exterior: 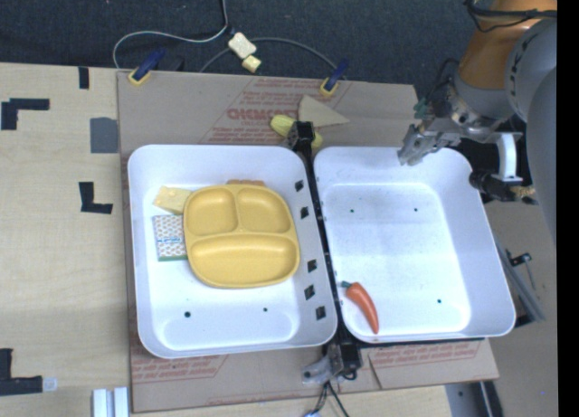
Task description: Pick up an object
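From my remote seat I look down on a counter [54, 252] carrying two shallow white bins side by side on a sheet of cardboard [271, 108]. The gripper [414, 151] hangs over the right bin [470, 225], at its far rim, around one o'clock of that bin; I cannot tell how its fingers stand. The grey arm [507, 53] with its orange band comes in from three o'clock.

A small orange carrot [363, 305] lies inside the right bin near its six to seven o'clock corner, well apart from the gripper, with bare white floor between them.

In the left bin [145, 316] a yellow divided plate [241, 234] sits at the centre. Touching the plate's nine o'clock edge are a pale yellow wedge [169, 198] and a small checked packet [168, 236].

At twelve o'clock, beyond the bins, a yellow object [283, 123] and a tan card [323, 113] lie on the cardboard, which bears red printing too faint to read. A white cable [217, 8] trails across the dark floor.
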